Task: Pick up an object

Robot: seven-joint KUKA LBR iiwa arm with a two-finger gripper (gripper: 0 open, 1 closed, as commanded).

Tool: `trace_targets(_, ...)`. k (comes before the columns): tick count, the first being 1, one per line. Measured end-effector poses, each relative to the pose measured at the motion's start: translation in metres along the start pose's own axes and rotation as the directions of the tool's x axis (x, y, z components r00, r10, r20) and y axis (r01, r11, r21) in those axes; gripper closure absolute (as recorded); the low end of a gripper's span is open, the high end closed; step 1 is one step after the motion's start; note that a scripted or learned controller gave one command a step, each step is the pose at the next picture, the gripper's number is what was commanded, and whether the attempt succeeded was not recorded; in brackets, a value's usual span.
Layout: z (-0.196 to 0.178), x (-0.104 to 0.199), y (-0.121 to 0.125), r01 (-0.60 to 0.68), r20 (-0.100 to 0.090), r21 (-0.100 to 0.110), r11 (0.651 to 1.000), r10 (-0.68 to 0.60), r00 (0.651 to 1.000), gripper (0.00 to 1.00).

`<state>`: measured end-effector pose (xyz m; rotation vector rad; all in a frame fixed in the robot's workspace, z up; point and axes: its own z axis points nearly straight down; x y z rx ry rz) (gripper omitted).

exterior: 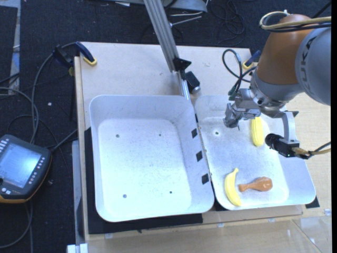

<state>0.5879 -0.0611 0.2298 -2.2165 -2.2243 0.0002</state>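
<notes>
While the arm [295, 51] reaches in from the right, its hand [232, 119] hangs low over the far part of the right bin [300, 186], apparently just above the bin floor — so this reads as the approach step, with no pick made yet. How far open the hand is cannot be told from this slanted view; nothing shows between its tips, so I judge it has hold of nothing. Candidate things all lie in the right bin: a small yellow corn-like piece [257, 131] just right of the hand, close but seemingly apart from it; a banana [232, 187] at the near edge by the divider; and a brown drumstick-shaped toy [257, 185] touching or just beside the banana on its right. Left bin [100, 141] holds nothing to grab. Both bins sit side by side on the tabletop [126, 67]. Nearest target is likely the yellow piece — next move calls for a small shift right to centre over it, lining the hand across its narrow width, then a short descent and close. Risk: the hand comes down on bare bin floor beside it.
</notes>
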Motion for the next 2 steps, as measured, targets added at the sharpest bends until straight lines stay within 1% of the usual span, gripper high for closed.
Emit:
trace_targets(1,0.006,0.056,-0.022,0.001,0.0,0.0,1.0,-0.001,1.0,1.0)
trace_targets(2,-0.007,0.11,-0.044,0.002,0.0,-0.002,1.0,-0.002,1.0,1.0)
